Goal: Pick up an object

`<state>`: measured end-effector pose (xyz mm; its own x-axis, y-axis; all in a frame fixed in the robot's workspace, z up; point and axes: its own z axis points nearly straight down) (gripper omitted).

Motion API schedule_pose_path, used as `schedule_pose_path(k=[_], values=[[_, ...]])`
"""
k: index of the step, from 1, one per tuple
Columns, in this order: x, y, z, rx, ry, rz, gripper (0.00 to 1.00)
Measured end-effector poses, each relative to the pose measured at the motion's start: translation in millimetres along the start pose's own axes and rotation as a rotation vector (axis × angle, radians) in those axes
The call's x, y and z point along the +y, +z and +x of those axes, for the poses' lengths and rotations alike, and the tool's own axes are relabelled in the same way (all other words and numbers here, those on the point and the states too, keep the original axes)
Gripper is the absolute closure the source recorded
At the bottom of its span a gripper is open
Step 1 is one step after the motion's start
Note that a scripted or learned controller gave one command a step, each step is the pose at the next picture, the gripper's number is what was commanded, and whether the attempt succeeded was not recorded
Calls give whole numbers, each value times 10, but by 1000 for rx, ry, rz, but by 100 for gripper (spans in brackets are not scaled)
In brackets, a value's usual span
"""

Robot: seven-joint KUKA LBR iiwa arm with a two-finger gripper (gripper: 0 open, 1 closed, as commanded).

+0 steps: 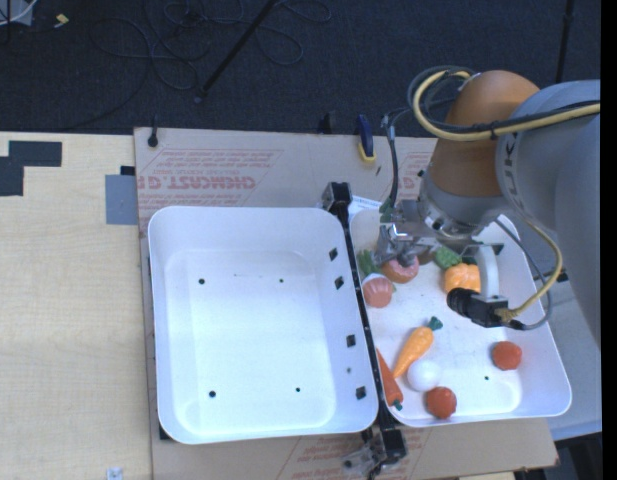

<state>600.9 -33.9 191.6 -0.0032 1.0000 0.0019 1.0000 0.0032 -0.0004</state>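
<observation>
My gripper (398, 248) hangs low over the upper left part of the right bin (548, 393), under the grey arm with its orange band. A pinkish-red round toy (401, 268) lies right beneath it, touching or nearly touching; I cannot tell whether it is gripped. A second pink-red piece (377, 291) lies just below and to the left. Close by to the right are a green piece (447, 258) and an orange fruit (462, 277).
Lower in the right bin lie a carrot (415, 346), a white ball (423, 375), a red tomato (440, 402), another red ball (506, 355) and a long orange piece (388, 378) against the left wall. The left bin (168, 268) stands alongside. A black cable plug (478, 310) hangs beside the wrist.
</observation>
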Motion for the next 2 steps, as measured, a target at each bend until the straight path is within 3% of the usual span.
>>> schedule_pose_path(k=[1,2], values=[[198,-20,576,0,-2,1,100],[-60,-437,1155,-1,1,3,100]])
